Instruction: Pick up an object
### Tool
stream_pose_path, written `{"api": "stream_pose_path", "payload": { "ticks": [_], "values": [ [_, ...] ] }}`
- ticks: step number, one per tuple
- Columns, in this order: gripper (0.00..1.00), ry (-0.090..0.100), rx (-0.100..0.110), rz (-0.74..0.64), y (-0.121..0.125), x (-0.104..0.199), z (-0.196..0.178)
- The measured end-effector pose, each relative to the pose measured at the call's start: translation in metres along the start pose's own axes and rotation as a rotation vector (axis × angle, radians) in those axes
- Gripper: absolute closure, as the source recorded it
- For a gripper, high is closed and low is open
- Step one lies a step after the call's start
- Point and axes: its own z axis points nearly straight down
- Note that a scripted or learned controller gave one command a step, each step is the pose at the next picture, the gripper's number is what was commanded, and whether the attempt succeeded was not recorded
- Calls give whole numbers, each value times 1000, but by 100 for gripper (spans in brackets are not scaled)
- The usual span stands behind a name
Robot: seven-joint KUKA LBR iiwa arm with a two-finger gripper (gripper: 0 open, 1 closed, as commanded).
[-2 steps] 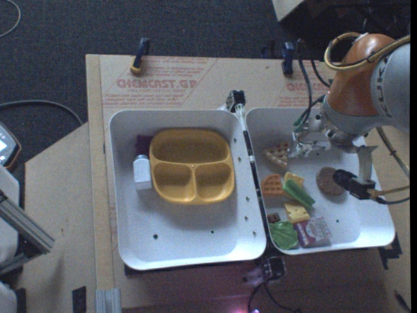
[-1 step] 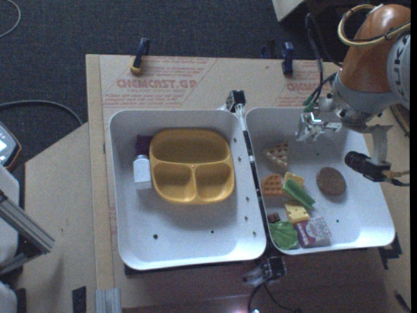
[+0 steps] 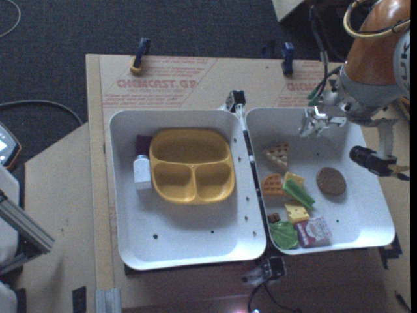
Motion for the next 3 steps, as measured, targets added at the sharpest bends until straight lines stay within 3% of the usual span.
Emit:
{"api": "stream_pose_path", "payload": {
  "ticks": [3],
  "values": [
    [100, 1, 4, 1, 10, 5, -8]
  ]
}}
